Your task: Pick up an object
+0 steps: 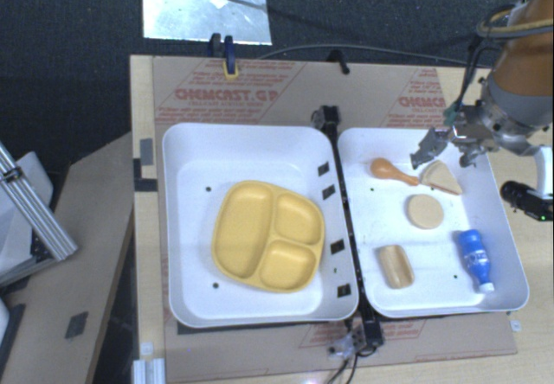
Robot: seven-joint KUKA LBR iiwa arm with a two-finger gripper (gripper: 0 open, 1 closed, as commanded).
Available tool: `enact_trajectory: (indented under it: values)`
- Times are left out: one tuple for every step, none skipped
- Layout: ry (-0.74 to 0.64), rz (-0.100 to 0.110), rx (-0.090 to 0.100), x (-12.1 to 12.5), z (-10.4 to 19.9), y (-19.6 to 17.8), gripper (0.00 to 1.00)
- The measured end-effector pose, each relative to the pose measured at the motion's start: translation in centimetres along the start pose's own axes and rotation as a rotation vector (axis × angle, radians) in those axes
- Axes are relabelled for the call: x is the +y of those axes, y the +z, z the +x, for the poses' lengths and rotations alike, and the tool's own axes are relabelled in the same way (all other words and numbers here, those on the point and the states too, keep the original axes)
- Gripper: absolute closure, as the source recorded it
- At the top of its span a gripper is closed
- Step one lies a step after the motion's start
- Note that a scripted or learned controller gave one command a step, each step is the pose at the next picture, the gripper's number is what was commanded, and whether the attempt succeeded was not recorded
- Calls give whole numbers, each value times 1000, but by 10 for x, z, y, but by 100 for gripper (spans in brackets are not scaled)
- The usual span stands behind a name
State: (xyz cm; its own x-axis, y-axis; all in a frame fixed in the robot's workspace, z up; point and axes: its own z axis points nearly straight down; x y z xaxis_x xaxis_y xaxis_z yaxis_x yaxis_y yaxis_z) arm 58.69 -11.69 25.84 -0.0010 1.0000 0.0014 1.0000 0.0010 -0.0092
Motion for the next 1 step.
enact_trajectory:
  values:
    - [-2, -10, -1, 2, 0, -6, 0]
